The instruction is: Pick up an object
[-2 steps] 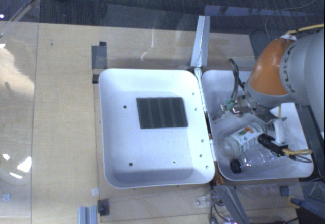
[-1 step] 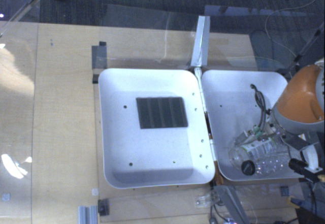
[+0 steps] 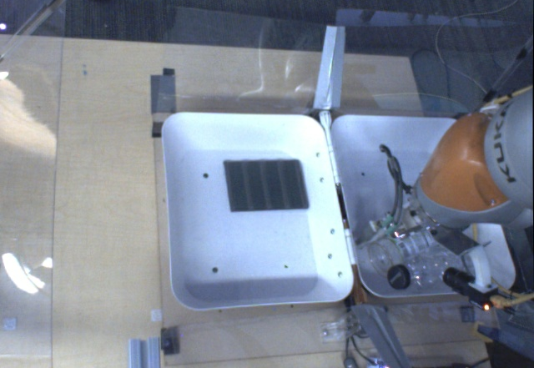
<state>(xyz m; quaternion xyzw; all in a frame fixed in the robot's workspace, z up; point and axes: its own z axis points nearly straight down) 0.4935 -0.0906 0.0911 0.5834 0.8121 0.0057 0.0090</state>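
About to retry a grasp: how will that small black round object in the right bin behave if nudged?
The small black round object looks rounded, so it may roll. It seems small and light, likely skidding across the smooth white right bin.

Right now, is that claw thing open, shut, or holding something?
Gripper: cannot be told; it is down in the right bin, among clear clutter under the arm's orange band.
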